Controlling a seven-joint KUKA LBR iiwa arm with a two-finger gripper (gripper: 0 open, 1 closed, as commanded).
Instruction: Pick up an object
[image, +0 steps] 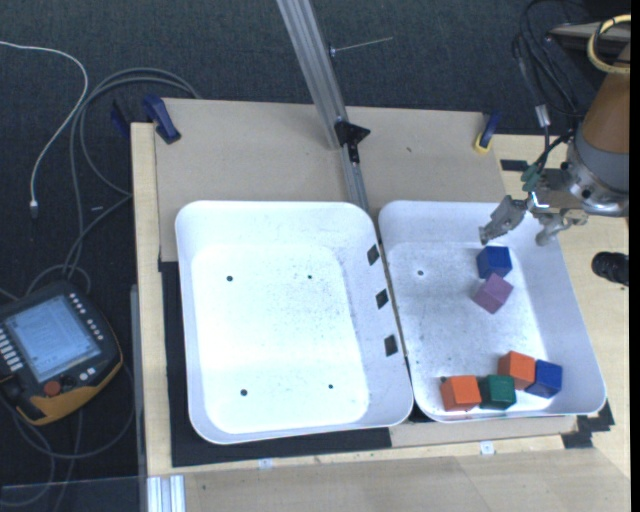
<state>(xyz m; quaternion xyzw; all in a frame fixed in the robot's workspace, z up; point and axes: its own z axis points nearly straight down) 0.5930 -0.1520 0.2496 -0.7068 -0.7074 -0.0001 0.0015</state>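
In the right bin (430, 330) a blue cube (494, 261) sits near the far side, with a purple cube (492, 293) just in front of it. Along the bin's near edge lie an orange block (461, 392), a green block (498, 391), another orange block (518, 367) and a small blue block (547, 377). My gripper (522, 229) hovers over the far right of this bin, just above and right of the blue cube. Its two fingers are spread apart, with nothing between them.
The left bin (275, 320) stands beside the right one, separated by a ridge with black clips (382, 298). A metal rail (320, 80) runs up from the bins' far junction. Cables and a teach pendant (50, 350) lie off the bench at left.
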